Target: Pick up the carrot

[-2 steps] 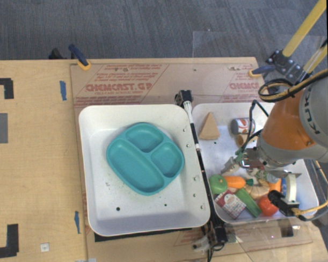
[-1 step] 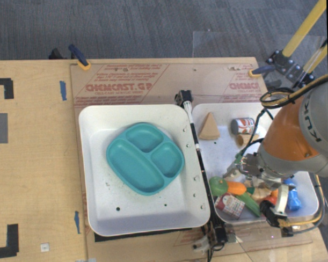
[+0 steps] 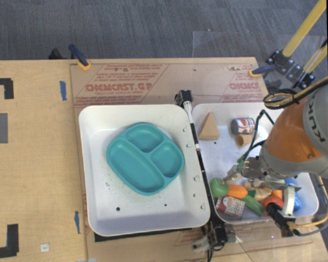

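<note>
Carrot (image 3: 238, 192) lies in the right bin (image 3: 221, 147) among a wedge (image 3: 209, 127), can (image 3: 243, 125) and crowded toys, the left bin (image 3: 95, 157) holds a teal plate (image 3: 145, 158), pincer (image 3: 250, 170) state unclear

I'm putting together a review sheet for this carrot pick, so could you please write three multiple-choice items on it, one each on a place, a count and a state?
1. Where does the carrot lie?
A. On the teal plate
B. In the right bin, among the pile near its front edge
C. On the bare bench

2. How many compartments has the teal plate?
A. Two
B. Three
C. Five

3. How does the small can lie?
A. On its side in the right bin
B. Upright in the left bin
C. On the plate

Answers: 1 B, the orange piece lies among the toys in the right bin's near part. 2 B, ridges split the plate into three wells. 3 A, its side faces up, near the bin's back wall.
</note>
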`<state>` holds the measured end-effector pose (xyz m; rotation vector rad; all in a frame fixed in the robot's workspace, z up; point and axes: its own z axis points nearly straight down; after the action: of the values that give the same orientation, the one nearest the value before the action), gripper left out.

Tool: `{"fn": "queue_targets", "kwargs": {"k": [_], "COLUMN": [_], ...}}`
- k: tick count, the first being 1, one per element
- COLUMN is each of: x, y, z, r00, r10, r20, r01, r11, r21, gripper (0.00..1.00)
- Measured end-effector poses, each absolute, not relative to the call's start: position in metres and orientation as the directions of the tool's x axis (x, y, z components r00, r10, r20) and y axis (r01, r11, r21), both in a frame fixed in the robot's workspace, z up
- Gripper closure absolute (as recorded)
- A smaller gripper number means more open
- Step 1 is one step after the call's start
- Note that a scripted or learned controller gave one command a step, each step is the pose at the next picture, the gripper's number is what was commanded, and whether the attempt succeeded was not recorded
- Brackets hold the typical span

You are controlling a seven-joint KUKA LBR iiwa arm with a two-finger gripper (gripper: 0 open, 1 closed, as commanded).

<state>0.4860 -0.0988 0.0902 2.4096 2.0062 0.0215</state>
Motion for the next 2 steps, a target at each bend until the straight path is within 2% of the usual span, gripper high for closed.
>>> {"fn": "queue_targets", "kwargs": {"k": [1, 2], "x": [0.4842, 0.4863], "y": [-0.1023, -0.1014], "z": [0.0901, 0.0912], "r00": [0.085, -0.108], "r10": [0.996, 0.994], "r20": [0.005, -0.02], "r01": [0.996, 0.994], "r11": [-0.086, 0.108], "r21": [0.009, 0.025], "gripper": [0.0, 0.0]}}
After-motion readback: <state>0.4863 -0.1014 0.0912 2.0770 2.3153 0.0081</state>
